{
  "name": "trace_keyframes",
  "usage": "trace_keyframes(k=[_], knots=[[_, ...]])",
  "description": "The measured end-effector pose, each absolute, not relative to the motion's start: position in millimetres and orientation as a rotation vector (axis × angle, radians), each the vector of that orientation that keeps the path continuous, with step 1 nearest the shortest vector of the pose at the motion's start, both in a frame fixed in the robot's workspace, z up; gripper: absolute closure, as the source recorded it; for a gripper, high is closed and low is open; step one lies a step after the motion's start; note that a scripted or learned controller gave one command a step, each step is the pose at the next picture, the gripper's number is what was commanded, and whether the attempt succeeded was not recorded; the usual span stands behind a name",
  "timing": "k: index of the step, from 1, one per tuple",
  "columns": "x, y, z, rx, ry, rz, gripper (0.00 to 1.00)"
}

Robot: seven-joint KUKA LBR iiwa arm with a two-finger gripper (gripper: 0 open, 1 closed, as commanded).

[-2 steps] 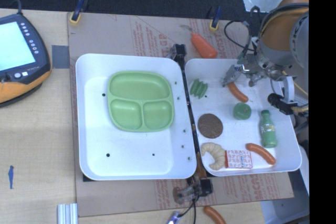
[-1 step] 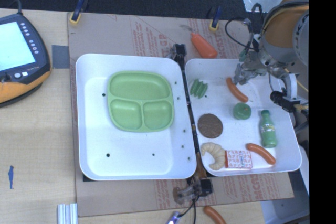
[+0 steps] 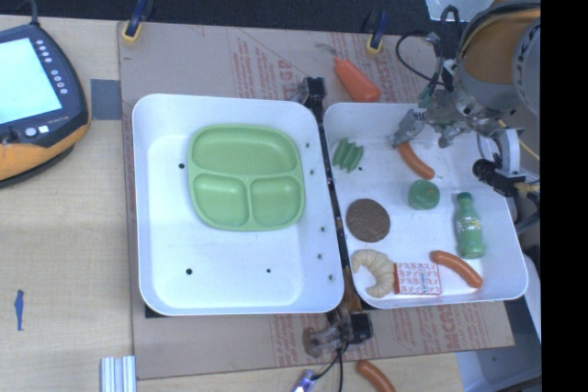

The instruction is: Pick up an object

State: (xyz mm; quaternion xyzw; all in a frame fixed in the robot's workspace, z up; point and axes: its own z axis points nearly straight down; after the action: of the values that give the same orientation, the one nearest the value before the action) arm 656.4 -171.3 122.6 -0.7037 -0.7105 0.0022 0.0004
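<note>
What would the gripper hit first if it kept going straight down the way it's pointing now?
Probably the small sausage lying just under the gripper in the right bin, though height above it is hard to judge from this slanted view.

Teach pendant (image 3: 32, 101) sits on the bench (image 3: 64, 243), way off to the left of the end effector (image 3: 421, 124). Brown cardboard sheet (image 3: 266, 60) is under it. One blue clamp (image 3: 375, 30) is just up-left, another clamp (image 3: 136, 17) far left.

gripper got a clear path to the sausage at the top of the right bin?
Probably yes. The gripper hovers just above the sausage, and the green ball sits apart below it.
</note>
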Motion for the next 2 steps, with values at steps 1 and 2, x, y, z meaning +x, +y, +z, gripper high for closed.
trace_keyframes(k=[1, 2], knots=[[656.0, -192, 105, -2.216, -2.222, 0.005, 0.0], [656.0, -155, 95, -2.213, -2.225, 0.006, 0.0]])
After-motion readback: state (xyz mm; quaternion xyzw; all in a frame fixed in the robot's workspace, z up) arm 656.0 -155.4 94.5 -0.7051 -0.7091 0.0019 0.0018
